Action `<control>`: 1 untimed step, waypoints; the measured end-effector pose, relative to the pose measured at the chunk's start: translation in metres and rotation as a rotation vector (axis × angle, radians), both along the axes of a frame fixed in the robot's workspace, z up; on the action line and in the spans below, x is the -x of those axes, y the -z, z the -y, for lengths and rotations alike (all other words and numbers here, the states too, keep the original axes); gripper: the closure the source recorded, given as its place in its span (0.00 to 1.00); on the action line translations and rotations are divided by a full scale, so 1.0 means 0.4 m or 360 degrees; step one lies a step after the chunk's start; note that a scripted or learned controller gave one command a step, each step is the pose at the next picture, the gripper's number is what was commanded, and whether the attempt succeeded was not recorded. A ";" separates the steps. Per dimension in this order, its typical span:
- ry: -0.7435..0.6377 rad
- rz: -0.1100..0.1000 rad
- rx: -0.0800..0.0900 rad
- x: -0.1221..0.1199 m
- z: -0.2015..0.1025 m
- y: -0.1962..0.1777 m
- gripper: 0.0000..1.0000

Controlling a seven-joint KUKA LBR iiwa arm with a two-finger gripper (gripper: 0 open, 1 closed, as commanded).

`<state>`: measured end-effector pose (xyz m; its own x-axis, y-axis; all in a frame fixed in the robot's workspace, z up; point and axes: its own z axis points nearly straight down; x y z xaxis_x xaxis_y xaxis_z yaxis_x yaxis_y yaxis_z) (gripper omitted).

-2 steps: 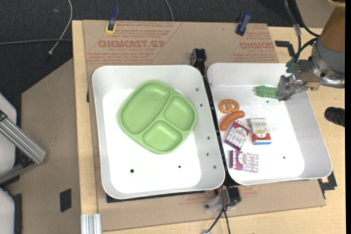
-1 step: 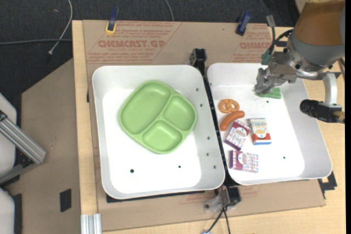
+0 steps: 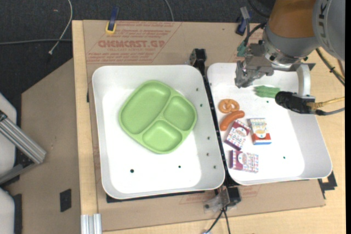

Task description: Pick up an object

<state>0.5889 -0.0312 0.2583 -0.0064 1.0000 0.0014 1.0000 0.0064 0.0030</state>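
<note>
The cardboard sheet [image 3: 131,41] on the worktop carries red writing that reads "CHEMCAST GP", and the small packets [image 3: 237,135] in the right bin [image 3: 307,164] have printing too small to read. In this bin lie a pretzel [image 3: 228,105], a sausage [image 3: 232,119] with its long axis running from lower left to upper right, and a green piece [image 3: 267,92] just beside the tool [image 3: 245,80]. The tool hangs low over the far left part of the right bin and I cannot tell its state, while the left bin [image 3: 109,161] holds a green divided plate [image 3: 158,116]
</note>
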 end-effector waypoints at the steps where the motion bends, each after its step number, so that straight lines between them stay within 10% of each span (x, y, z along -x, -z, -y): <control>1: 0.0002 -0.0009 -0.0001 -0.025 -0.132 0.043 1.00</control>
<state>0.5988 0.0215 0.2410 -0.0052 1.0000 0.0021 1.0000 0.0052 -0.0024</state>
